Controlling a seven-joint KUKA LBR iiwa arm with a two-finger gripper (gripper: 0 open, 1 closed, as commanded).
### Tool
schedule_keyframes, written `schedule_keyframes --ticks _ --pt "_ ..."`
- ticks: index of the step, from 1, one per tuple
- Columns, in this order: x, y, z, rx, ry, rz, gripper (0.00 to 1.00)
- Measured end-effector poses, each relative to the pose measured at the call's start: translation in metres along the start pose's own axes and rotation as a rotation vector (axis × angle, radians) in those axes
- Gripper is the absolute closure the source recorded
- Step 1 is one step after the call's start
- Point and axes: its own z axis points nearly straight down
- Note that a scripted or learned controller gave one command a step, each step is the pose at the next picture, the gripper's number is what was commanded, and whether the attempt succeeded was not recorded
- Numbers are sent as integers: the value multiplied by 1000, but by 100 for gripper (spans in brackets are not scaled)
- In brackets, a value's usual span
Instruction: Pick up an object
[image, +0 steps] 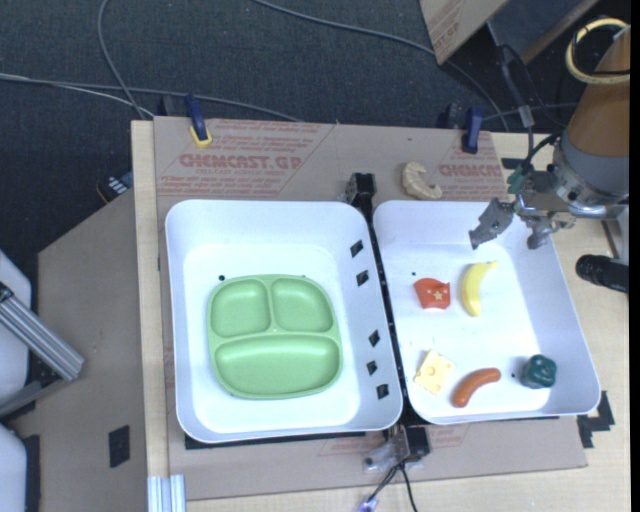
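Two white bins sit side by side on the surface (250, 160), and the action is all over the right bin (570, 330). The arm (600, 130) comes in from the right, orange band showing above the wrist, and the claw (513, 232) hangs over the far part of that bin with its two fingers spread apart and nothing between them.

Just near of the claw lies a banana (476, 287), standing lengthwise in the bin, and right beside it on the left is a tomato (432, 293). Along the near edge we have a cheese wedge (434, 372), then a sausage (474, 387) just to its right, and a dark green pepper (538, 372) further right, close to the bin's near right corner. All five lie apart from the claw.

Over in the left bin (190, 250) a green divided plate (274, 335) lies flat. Outside the bins, on the far strip of the surface, rests a tan piece (421, 181); I can't tell what it is.
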Motion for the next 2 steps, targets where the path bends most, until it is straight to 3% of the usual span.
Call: schedule_keyframes --ticks 1,2 --pt "0 2 -8 -14 -2 -2 0" --pt "6 1 36 -9 -1 -3 0"
